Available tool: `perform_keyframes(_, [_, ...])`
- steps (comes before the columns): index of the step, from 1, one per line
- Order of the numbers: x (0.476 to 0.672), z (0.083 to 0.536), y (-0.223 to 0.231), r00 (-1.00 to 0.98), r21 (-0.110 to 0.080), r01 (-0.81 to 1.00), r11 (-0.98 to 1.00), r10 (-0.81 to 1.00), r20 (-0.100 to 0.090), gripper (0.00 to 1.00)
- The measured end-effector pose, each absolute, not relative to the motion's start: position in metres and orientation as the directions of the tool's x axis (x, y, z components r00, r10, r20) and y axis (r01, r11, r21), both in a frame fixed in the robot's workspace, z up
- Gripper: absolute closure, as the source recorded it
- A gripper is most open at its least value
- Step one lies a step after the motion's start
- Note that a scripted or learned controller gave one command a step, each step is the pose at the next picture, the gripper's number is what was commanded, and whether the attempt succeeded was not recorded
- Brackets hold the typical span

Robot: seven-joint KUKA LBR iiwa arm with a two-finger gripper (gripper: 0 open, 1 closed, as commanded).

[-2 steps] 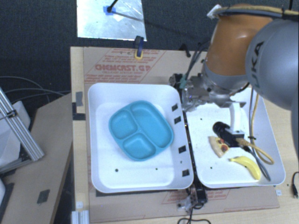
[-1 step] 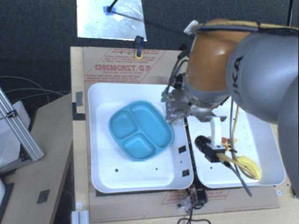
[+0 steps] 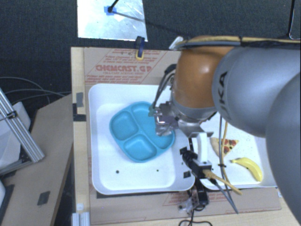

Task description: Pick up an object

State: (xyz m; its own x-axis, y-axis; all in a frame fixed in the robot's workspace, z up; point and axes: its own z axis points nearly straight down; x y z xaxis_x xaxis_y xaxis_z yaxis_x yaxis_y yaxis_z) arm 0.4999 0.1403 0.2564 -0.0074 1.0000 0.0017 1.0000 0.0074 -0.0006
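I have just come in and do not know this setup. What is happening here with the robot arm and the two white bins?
A grey robot arm with an orange band reaches in from the right and hangs low over the left white bin. Its gripper sits at the right edge of a blue plastic plate with compartments, which lies in that bin. Whether it grips the plate is unclear. In the right white bin lie a yellow toy banana and a toy pizza slice, both untouched.

A blue divided plate [image 3: 136, 132] lies in the left white bin [image 3: 106, 173]. The gripper [image 3: 163, 121] hangs over the plate's right edge. In the right bin [image 3: 256, 145], a pizza slice [image 3: 225, 146] lies near a banana [image 3: 250, 166].
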Motion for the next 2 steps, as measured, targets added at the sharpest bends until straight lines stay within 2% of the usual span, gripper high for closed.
perform_keyframes(1, [0.502, 0.268, 0.138, -0.010, 0.002, 1.000, 0.010, 1.000, 0.001, 1.00])
perform_keyframes(2, [0.487, 0.382, 0.128, -0.005, 0.013, 1.000, 0.004, 1.000, 0.005, 1.00])
